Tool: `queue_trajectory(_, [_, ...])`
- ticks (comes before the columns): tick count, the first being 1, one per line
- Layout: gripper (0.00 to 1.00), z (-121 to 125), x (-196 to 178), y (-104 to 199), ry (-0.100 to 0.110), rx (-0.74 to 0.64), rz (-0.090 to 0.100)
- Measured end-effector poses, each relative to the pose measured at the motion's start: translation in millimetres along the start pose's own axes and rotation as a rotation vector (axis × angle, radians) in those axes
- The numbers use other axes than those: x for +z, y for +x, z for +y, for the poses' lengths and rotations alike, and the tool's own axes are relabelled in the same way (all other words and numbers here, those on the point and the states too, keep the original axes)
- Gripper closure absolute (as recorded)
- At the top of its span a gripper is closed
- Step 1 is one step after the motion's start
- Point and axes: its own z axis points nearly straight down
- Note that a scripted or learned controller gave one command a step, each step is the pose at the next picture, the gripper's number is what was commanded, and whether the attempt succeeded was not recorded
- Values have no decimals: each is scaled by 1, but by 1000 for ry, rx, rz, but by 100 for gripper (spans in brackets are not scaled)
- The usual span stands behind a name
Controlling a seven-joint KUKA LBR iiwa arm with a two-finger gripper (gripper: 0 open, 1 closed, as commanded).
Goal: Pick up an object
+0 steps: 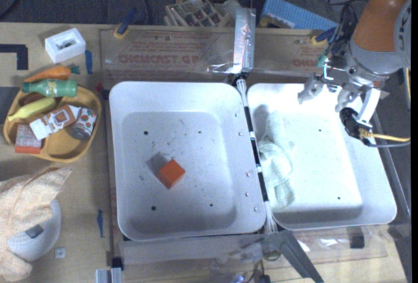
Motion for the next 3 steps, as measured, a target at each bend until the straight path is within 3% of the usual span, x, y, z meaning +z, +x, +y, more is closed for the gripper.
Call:
queue_trajectory(1, [0, 19, 17, -64, 0, 69, 0])
queue_trajectory(3, [0, 17, 7, -65, -2, 49, -1])
